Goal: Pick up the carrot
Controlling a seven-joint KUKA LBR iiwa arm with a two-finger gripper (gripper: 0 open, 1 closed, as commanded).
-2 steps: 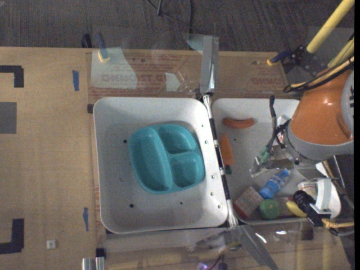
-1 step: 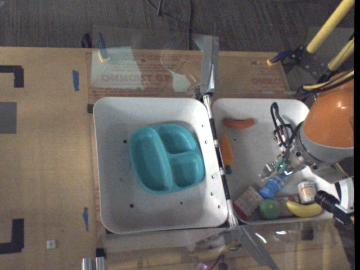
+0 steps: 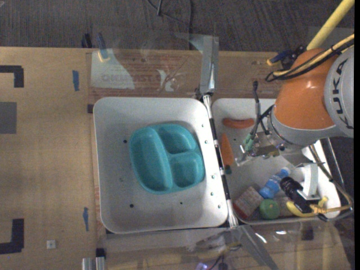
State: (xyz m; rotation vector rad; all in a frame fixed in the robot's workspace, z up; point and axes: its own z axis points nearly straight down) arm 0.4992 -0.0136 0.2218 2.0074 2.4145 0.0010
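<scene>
Slim orange toy carrot (image 3: 226, 150) lies against right white bin's (image 3: 332, 191) 9 o'clock wall: likely light, rigid, slick; grip mid-length. Gripper (image 3: 254, 151) just beside; grip state unclear.

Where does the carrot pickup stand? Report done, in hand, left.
Done: the gripper is over the right bin, close beside the carrot.
In hand: nothing visible; the carrot lies along that bin's left wall, apart from the gripper.
Left: closing on the carrot and lifting it.
</scene>
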